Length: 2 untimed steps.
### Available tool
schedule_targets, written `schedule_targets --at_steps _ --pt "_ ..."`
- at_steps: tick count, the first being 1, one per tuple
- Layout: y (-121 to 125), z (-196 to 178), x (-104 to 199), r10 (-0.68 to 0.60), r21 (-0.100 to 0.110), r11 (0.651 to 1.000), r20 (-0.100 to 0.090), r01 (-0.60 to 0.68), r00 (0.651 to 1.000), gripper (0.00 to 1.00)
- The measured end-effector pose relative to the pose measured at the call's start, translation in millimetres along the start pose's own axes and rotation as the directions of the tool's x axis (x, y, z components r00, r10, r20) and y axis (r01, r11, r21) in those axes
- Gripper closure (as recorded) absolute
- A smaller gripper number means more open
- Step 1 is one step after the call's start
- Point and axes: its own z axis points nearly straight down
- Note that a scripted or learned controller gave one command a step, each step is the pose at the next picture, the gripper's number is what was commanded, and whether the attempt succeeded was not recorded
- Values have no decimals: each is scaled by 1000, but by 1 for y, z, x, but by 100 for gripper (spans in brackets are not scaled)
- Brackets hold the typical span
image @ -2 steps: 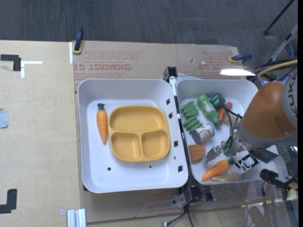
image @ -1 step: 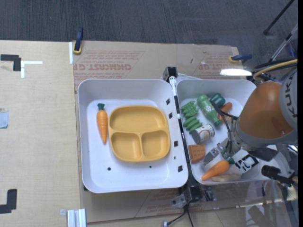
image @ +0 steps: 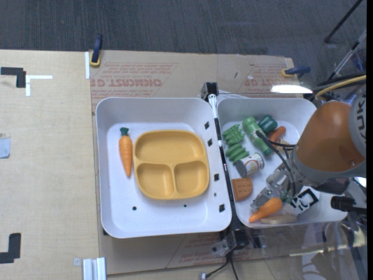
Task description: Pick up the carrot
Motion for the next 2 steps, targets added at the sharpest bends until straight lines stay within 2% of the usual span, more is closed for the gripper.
schedule_targets --at_steps 1,2 --pt "2 -9 -2 7 -5 1000 4 -7 1000 100" --pt "2 -9 -2 6 -4 1000 4 -6 1000 0"
